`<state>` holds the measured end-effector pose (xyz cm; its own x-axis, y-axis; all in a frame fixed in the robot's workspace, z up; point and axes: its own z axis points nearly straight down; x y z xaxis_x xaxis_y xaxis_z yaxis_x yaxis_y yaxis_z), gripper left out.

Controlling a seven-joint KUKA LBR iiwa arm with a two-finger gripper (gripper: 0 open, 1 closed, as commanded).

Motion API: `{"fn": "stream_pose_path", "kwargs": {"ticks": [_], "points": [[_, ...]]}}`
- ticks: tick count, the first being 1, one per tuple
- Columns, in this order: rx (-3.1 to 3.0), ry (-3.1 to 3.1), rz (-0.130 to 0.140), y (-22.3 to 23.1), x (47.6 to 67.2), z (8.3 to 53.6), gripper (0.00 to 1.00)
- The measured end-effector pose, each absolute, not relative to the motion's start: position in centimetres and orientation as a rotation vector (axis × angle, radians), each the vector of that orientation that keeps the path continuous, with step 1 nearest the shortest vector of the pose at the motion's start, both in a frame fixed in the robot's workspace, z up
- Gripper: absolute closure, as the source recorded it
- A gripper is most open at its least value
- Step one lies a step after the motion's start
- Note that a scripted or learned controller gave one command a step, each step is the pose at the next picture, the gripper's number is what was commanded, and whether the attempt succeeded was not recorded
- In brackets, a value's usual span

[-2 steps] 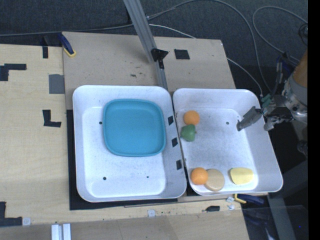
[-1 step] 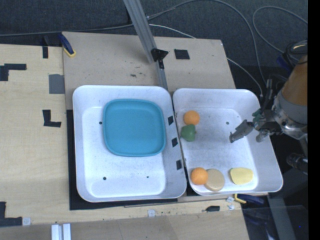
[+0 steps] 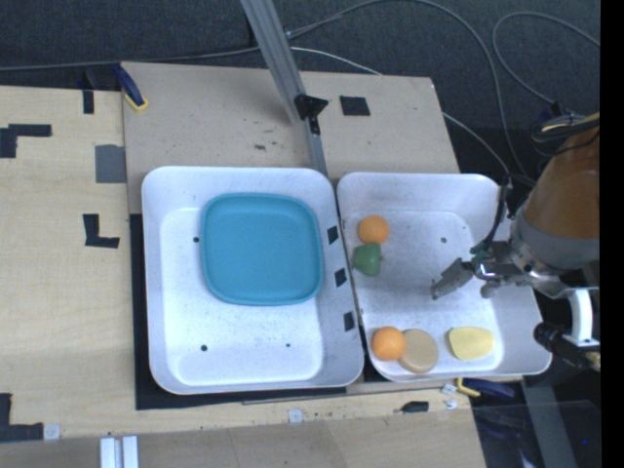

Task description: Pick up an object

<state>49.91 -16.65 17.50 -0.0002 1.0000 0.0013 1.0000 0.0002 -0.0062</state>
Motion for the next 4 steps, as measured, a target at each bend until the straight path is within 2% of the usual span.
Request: {"fn": "stream_pose_path", "kwargs": {"ticks": [1, 2, 4], "points": [[-2.218, -2.219, 0.004, -16.9, 50.0, 13.2, 0.00], [-2.219, -2.222, 0.001, -16.9, 50.1, 14.4, 1.00], [-2.222, -2.224, -0.003, -16.7, 50.6, 22.8, 1.00]]}}
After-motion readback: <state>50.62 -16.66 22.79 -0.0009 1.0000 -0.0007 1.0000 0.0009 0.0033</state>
